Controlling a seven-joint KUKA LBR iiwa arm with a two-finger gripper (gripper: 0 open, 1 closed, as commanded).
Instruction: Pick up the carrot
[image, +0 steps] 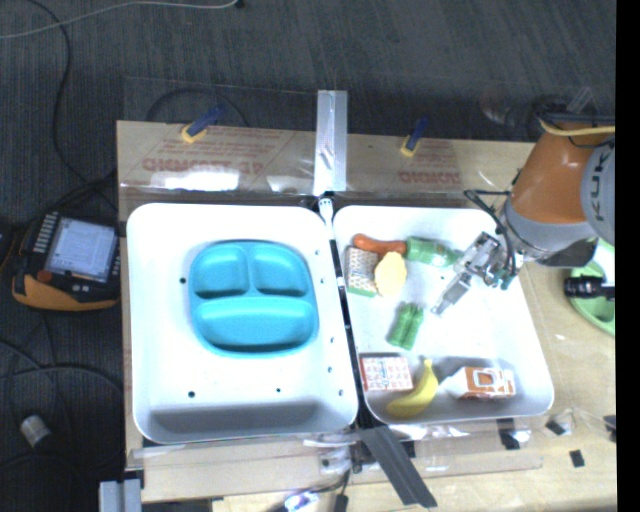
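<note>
Camera view puts the carrot (377, 243) near the far edge of the right bin (535, 345), close to that bin's far-left corner and just beside the wall it shares with the left bin (160, 400). The carrot lies flat, its orange body pointing toward the divider and its green top (430, 251) trailing toward the middle of the bin. A yellowish lump (390, 272) and a small printed packet (359, 271) crowd it on the near side, touching or nearly so.

Our gripper (452, 293) hangs over the middle of the right bin, well apart from the carrot and nearer the green bottle (406, 325). We cannot tell from this angle how the tool is set, and we see nothing held in it.

We judge the step in hand to be the approach. To do it well we should travel toward the far-left corner above the clutter, then turn the wrist so the grasp closes across the carrot's thin width, not along its length. Coming down on the orange body, a little away from the divider wall, should keep us clear of the wall and of the yellowish lump. The blue tray (252, 297) in the left bin plays no part.
</note>
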